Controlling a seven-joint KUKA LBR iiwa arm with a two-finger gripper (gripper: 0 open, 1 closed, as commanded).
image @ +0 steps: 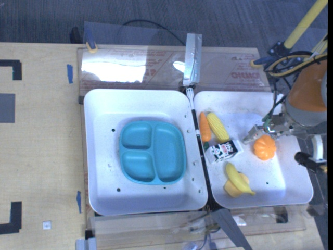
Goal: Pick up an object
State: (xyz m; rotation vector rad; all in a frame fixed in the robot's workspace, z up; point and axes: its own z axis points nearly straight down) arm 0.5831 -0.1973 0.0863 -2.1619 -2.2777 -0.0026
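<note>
Camera view, looking down at a slant: two white bins sat side by side on the wooden surface. Left bin held a blue divided plate at frame centre-left. Right bin held five toy items: an orange carrot and a yellow corn cob lying side by side near the dividing wall, a small black-and-white carton just below them, a yellow banana lower in the bin, and an orange pumpkin-like fruit toward the right. Arm entered from the right edge of the frame. End effector sat low in the right bin, just above and touching or nearly touching the orange fruit; I could not tell whether it was spread or closed.
</note>
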